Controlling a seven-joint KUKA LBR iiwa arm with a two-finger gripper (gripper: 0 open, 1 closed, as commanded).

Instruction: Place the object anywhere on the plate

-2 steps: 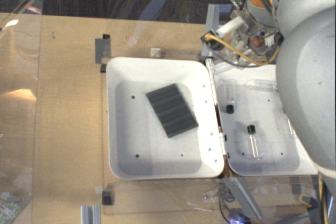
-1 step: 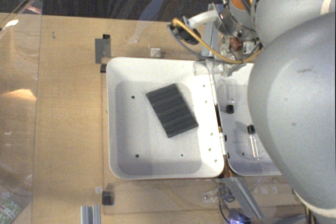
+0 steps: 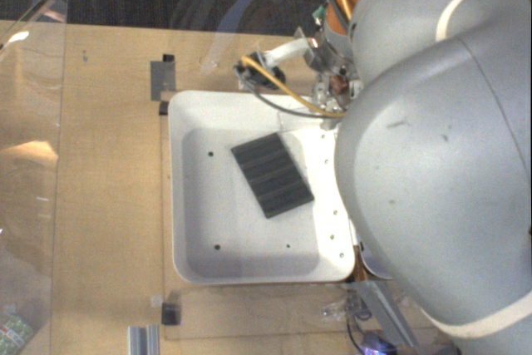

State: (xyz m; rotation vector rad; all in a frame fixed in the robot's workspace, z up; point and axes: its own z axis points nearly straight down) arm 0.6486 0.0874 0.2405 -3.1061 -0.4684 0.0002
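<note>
A dark grey ribbed rectangular plate (image 3: 272,175) lies tilted on the floor of the left white bin (image 3: 177,187), right of the bin's middle. Nothing rests on its visible surface. My gripper (image 3: 331,89) hangs over the bin's far right corner, above and to the right of the plate and apart from it. The big grey arm (image 3: 432,162) covers everything to the right of the bin.
Small black brackets stand on the wooden bench at the bin's far left corner (image 3: 167,76) and near left corner (image 3: 170,313). A clear panel (image 3: 33,96) covers the bench's left side. The bin floor left of the plate is bare white.
</note>
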